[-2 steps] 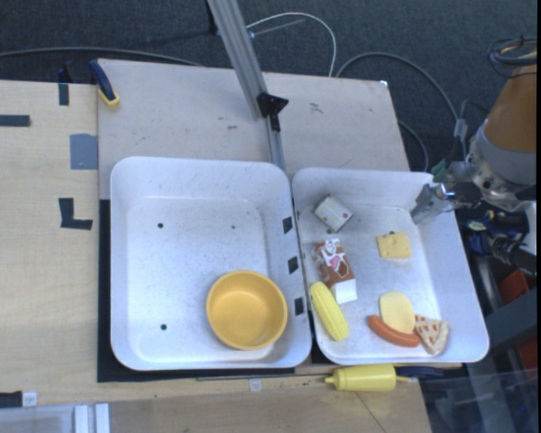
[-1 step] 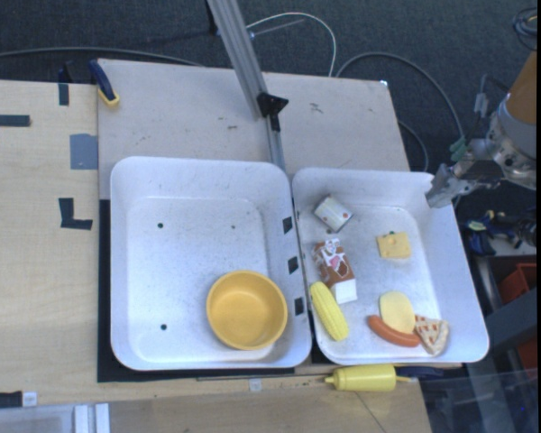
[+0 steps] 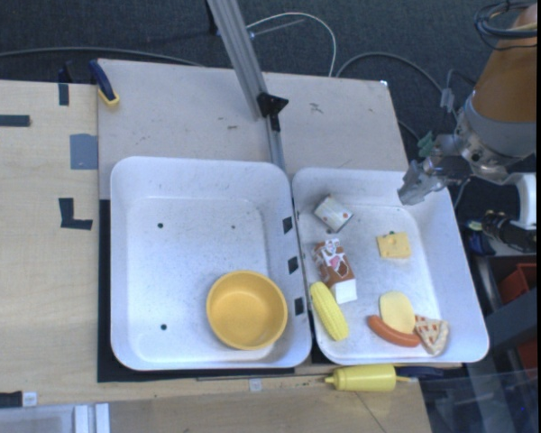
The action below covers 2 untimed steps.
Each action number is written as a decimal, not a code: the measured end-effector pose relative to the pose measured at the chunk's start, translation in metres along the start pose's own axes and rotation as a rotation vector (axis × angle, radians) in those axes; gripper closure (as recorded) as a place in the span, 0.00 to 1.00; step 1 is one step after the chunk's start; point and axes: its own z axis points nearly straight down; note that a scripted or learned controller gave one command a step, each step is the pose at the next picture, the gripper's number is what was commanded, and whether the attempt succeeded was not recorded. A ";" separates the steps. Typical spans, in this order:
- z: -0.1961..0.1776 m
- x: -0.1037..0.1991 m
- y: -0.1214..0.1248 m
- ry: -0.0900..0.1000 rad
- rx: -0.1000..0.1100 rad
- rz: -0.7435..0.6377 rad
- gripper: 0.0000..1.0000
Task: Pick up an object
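The end effector (image 3: 418,186), fingers' state unclear, hangs over the right bin's (image 3: 464,282) rim; the corn cob (image 3: 329,310) looks light, rigid, best pinched mid-length

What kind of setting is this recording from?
Likely a robotics lab bench: two white bins side by side, toy food such as plastic corn, and cables trailing over dark carpet.

Bowl (image 3: 246,309) in left bin (image 3: 135,242)

Glossy yellow plastic bowl (image 3: 246,309), smooth white plastic bins (image 3: 198,171), pale wood-grain bench (image 3: 32,269), matt metal pole (image 3: 237,39)
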 end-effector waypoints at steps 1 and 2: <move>0.020 0.056 0.006 0.001 0.002 -0.002 1.00; 0.025 0.113 0.005 0.001 0.002 -0.002 1.00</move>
